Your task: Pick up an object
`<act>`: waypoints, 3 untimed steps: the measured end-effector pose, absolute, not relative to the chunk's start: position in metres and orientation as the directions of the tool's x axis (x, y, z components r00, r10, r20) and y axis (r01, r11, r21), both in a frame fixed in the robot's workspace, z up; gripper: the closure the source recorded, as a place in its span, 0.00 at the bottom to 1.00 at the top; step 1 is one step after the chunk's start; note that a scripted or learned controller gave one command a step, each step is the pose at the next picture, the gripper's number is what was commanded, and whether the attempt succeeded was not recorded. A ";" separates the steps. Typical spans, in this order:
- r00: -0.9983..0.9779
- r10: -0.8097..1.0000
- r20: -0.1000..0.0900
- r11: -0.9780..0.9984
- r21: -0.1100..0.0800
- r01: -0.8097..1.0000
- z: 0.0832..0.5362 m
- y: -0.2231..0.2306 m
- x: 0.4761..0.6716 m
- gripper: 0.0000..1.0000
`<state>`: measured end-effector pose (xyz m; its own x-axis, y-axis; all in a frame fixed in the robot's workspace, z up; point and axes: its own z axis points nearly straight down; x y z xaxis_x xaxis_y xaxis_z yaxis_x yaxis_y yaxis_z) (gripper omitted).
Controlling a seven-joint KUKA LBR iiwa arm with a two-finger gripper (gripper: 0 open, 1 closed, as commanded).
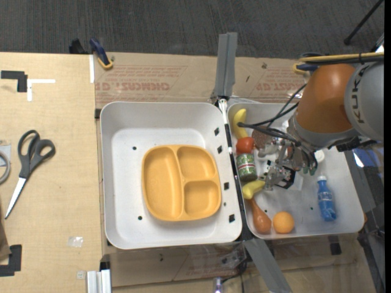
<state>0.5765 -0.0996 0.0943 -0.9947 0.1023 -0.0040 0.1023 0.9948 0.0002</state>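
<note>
Beside the can [246,166], low in the right bin [342,224]: pincer [280,174] poised, grip state unclear. Approach step; next, close on one item.

- Yellow divided plate [181,182] lay in the left bin [116,163].
- Scissors [27,160] lay on the bench well left of that bin.
- Blue clamp [101,54] sat beyond the bin's far-left corner.
- Cardboard sheet [159,78] lay behind the bin.
</note>
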 end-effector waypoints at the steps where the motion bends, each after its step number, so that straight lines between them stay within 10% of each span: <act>1: -0.965 0.261 -0.006 0.965 0.000 0.261 0.094 -0.111 0.596 0.00; 2: -0.974 0.228 -0.003 0.974 0.000 0.228 0.093 -0.141 0.546 0.00; 3: -0.950 0.312 -0.006 0.950 0.001 0.312 0.094 -0.109 0.598 0.00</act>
<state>0.5985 -0.1086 0.0939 -0.9500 0.3122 -0.0057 0.3122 0.9500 0.0007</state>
